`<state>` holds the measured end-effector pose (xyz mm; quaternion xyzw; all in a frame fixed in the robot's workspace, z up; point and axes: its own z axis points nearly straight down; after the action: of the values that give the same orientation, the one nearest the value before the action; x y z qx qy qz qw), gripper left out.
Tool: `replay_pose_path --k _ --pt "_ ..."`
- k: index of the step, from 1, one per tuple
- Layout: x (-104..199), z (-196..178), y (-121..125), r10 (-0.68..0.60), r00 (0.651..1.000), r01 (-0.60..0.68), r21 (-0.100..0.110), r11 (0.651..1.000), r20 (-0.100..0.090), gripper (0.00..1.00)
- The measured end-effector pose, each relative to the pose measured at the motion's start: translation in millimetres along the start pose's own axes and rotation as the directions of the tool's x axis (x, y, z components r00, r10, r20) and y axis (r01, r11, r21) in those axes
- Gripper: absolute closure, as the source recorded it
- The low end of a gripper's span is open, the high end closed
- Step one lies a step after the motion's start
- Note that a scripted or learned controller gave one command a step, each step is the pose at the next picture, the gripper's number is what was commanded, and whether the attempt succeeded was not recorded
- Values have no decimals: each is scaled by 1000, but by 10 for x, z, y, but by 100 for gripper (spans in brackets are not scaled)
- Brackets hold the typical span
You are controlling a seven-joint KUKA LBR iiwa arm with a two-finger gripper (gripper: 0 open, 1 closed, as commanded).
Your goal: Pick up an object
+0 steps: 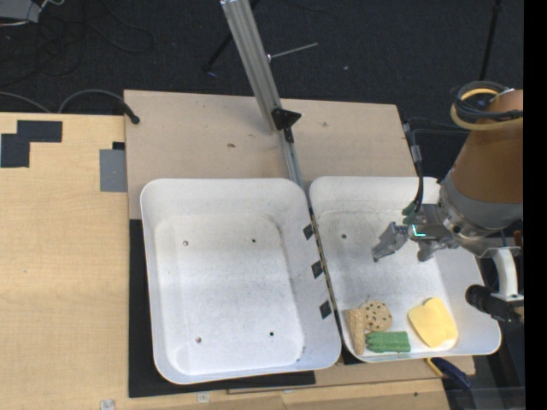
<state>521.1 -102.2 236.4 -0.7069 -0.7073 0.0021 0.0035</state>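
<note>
Here the gripper [403,244] hangs over the middle of the right bin [359,196], its fingers spread apart with nothing between them. The cookie [373,316], the green block [388,342] and the yellow piece [432,322] lie near the bin's front edge, apart from it.

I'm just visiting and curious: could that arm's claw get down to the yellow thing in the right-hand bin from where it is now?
Probably yes. The gripper hangs above the right bin, and the yellow object lies uncovered near the front, apart from the cookie and green piece.
</note>
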Motion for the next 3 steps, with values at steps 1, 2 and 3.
replay_pose_path --k 1,2,3 --pt "-16 -18 6 4 1000 -4 -5 1000 1 0" --pt "44 430 -6 2 1000 -2 1 1000 0 0" --pt "41 895 -86 2 1000 -2 1 1000 0 0"
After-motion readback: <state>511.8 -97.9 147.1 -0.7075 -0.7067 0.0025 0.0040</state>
